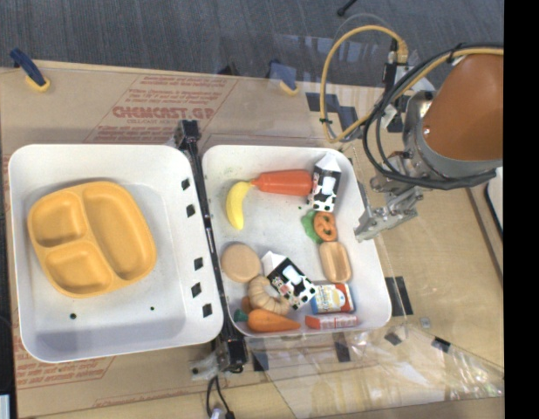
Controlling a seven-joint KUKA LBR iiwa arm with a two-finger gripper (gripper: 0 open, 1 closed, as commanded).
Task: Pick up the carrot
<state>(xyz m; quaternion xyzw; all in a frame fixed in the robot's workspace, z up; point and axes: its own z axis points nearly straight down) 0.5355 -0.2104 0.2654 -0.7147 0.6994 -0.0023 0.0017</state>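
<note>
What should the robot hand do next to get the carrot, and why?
Probably slide left over the right bin. The gripper hangs outside that bin's right wall, while the carrot lies inside near the back, between the banana and a cow-print carton.

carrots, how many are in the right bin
2. One carrot lies along the far edge of the right bin, beside the banana; another sits at the near edge. More may be hidden under the pile.
</note>
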